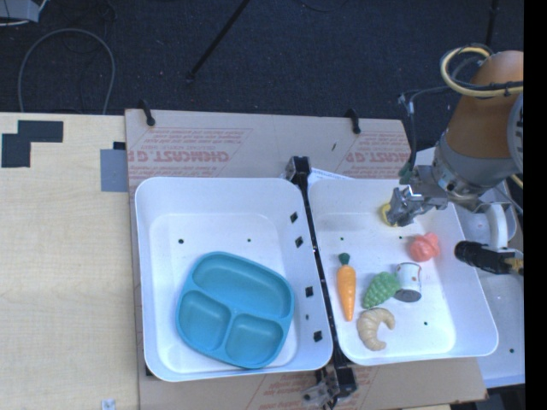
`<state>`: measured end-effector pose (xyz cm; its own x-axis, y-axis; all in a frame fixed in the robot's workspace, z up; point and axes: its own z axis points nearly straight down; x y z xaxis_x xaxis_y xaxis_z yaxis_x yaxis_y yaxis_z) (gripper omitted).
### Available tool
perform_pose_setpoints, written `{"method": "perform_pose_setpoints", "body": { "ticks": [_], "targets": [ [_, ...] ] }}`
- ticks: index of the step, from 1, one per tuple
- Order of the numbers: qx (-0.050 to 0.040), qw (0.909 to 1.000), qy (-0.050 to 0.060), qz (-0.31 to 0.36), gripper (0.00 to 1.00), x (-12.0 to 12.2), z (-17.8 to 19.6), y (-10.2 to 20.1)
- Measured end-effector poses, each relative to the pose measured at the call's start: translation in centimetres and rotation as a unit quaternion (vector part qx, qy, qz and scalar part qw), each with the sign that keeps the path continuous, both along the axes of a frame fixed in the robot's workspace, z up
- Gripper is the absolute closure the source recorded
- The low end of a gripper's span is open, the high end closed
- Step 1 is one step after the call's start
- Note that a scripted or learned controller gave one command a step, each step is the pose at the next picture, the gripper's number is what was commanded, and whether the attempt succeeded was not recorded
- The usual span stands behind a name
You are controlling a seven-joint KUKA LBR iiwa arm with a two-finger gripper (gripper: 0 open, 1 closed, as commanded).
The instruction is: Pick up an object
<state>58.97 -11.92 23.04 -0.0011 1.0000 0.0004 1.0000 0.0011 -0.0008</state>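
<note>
Hovering low over the right bin point(479, 331), the hand point(403, 205) sits over a yellow object point(391, 217); whether it pinches it I cannot tell. Next comes lifting, I judge.

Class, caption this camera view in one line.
Gripper hovers over a yellow object in the right bin; blue tray lies left.

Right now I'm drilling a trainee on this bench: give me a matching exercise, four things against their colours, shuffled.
Things:
1. divided tray
2. carrot
3. croissant
4. grape bunch

Colours:
A. green
B. tan
C. blue
D. orange

Pairs: 1-C, 2-D, 3-B, 4-A
</note>
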Motion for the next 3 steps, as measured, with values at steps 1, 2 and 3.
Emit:
{"method": "perform_pose_setpoints", "body": {
  "ticks": [1,2,3],
  "targets": [
    [0.0011,1.0000,0.000,0.002,1.00,0.4,0.8,5.7],
    [0.0012,1.0000,0.002,0.002,1.00,-0.2,0.8,11.7],
    [0.0009,1.0000,0.002,0.002,1.00,-0.1,0.1,18.0]
  ]
}}
